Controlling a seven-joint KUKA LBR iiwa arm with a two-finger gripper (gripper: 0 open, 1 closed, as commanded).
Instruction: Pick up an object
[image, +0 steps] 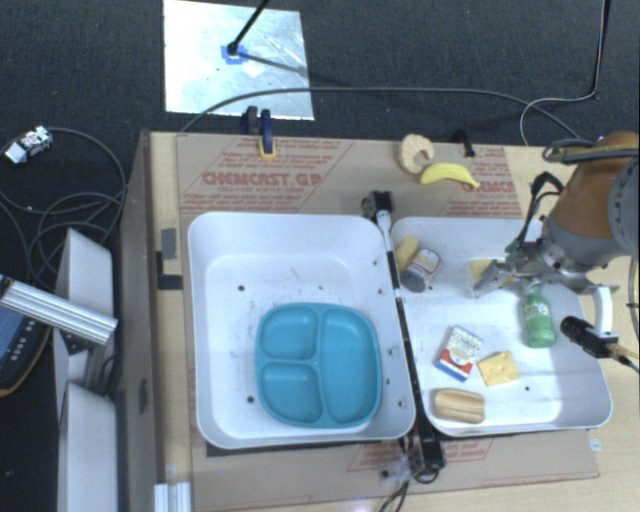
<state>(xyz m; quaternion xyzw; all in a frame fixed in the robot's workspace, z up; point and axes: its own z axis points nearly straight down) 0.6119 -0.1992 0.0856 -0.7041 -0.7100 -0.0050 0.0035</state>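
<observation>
The claw (497, 277) hung spread open low in the right bin (590, 400), holding nothing. The green bottle (537, 317) lay just beside it, toward the arm, with a yellow block (483, 268) at its fingertips.

The arm (600, 215) is cut off by the picture's right edge. Whether the gripper (497, 275) is open or closed cannot be told. A yellow object (484, 268) beside it is partly hidden. The label on the small box (459, 353) below is too small to read.
</observation>
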